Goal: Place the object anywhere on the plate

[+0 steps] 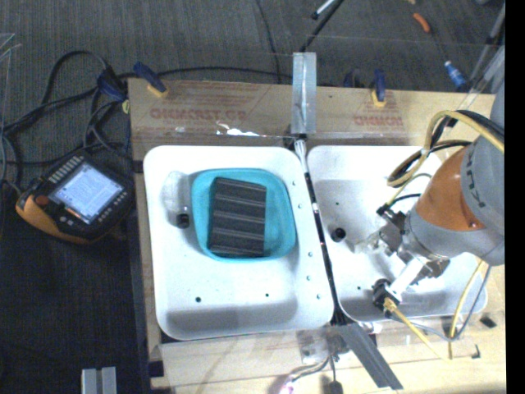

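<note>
Hovering in the right bin [353,179], the gripper [392,245]: clenched or released, can't tell. Ridged black block [238,216] lies on the blue plate [283,220], left bin [230,310], bare floor below it.

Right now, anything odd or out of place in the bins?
Nothing spilled or broken. The dark ribbed block lies on the blue plate in the left bin, slightly askew. A pale lump sits by the plate's left rim.

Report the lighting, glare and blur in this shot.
Camera view: flat overhead light; the left bin blows out to near white, so the pale object beside the blue plate barely stands apart; the arm looks soft at the right; the handheld screen glows.
</note>
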Available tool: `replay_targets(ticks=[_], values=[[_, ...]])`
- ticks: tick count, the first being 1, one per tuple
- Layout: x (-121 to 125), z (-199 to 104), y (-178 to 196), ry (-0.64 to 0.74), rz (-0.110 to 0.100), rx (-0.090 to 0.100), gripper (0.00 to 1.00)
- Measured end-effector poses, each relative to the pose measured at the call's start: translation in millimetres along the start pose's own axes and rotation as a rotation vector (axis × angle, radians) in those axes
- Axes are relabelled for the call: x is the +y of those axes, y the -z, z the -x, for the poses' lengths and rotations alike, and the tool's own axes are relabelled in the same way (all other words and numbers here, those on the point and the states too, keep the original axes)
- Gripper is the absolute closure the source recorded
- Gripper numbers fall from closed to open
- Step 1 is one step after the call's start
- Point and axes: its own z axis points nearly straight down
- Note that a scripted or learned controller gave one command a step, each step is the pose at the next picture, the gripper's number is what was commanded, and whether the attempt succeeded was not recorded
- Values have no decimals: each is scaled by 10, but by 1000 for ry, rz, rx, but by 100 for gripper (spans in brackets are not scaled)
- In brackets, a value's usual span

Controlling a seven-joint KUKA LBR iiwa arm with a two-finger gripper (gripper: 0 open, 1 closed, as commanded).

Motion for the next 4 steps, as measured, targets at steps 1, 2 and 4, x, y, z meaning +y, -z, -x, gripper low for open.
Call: replay_targets(ticks=[1, 2, 4], values=[[212, 221, 1078, 170, -12, -7, 0], [20, 64, 146, 193, -16, -5, 0], [148, 145, 48, 435, -7, 0, 0]])
